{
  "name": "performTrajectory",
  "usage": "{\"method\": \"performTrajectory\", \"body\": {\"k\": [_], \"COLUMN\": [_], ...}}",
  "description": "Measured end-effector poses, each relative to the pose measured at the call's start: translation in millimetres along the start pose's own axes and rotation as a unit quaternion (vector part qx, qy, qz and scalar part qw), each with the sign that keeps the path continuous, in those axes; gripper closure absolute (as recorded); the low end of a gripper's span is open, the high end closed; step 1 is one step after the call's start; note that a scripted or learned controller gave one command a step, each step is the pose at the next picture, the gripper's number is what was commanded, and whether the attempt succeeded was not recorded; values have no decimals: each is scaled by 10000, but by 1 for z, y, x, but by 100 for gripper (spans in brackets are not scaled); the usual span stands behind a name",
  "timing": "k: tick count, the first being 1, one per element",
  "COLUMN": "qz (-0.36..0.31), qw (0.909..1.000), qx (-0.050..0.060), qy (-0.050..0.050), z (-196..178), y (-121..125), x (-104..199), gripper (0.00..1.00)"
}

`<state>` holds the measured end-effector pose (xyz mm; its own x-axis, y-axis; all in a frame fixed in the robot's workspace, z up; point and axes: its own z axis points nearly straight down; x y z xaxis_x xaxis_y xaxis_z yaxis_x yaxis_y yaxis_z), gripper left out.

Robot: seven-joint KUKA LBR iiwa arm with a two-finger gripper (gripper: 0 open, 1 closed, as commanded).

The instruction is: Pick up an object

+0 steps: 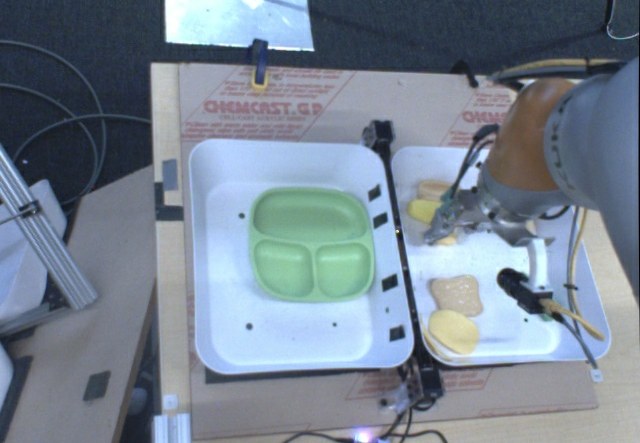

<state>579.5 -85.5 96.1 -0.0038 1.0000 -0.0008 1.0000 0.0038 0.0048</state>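
**Gripper down in the right bin, nothing lifted yet**

Camera view: The pick looks to be at the reach-and-close stage. The gripper (441, 228) is low in the right bin (505, 336), at the end of the grey arm (560, 146) that comes in from the right. No object can be seen raised off the bin floor or carried, so the lift itself is judged to be still to do.

How wide the gripper stands cannot be told from this slanted look: its tip is small and dark against the white floor, and the wrist covers part of it. Whether it grips anything is likewise unclear. The nearest candidate is a yellow piece (422, 211), just beside the tip on its upper-left side and possibly touching it. Contact cannot be confirmed.

Just beyond that yellow piece, further from the tip, lies a pale tan piece (432, 189). On the near side of the gripper, apart from it, sits a toast-like slice (456, 294), and beyond that slice a round yellow disc (453, 332) rests by the bin's front wall. Well to the gripper's left, across the divider, the left bin (225, 231) holds a green divided plate (310, 243).
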Motion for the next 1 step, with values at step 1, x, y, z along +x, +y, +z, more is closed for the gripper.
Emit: {"method": "performTrajectory", "body": {"k": [1], "qz": [-41], "qw": [10000], "qx": [-12], "qy": [22], "z": [-94], "y": [-32], "x": [80], "gripper": [100]}}
